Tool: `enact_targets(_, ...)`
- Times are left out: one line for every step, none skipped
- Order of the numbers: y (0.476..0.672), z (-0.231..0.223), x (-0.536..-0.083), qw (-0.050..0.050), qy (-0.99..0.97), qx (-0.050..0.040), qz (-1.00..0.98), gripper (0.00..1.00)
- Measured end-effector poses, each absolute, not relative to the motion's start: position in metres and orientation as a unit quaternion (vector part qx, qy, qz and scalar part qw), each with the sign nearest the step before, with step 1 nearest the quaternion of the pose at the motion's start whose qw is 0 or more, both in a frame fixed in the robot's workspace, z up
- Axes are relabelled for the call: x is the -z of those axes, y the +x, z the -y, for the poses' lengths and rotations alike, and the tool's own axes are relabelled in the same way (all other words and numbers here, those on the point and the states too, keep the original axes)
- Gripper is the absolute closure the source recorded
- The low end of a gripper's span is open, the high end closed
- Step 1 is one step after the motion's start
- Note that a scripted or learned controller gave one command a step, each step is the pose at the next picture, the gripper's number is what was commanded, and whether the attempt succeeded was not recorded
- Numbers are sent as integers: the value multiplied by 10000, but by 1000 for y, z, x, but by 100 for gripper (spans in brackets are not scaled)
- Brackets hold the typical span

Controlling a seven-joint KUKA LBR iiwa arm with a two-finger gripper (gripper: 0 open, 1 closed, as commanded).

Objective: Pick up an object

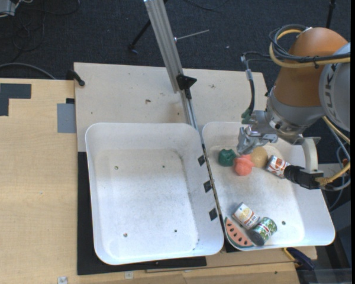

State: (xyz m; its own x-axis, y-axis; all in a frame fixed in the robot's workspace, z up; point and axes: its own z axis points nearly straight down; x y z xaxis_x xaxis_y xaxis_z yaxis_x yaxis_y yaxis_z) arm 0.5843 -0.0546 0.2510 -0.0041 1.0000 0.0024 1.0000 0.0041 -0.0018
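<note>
Nearest the lens, a red-and-green watermelon-slice toy point(238, 234) and two small printed cans point(255, 222) are lying well below the claw point(249, 139), in the right white bin point(307, 220). Just under the claw, a pink-red ball point(244, 166), a tan egg-shaped piece point(259, 157) and a green lump point(227, 157) are clustering. I cannot tell its state. Judging by this, it is descending to grasp; next it needs centring over one piece.

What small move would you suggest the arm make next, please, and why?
Probably a short descent: the gripper hangs just above the orange-red ball and tan ball in the right bin, with nothing visibly between its fingers.
</note>
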Motion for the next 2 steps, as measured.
enact_targets(587,0,-255,13,-7053,-1,7089,100)
enact_targets(587,-51,-257,14,-7057,-2,7085,100)
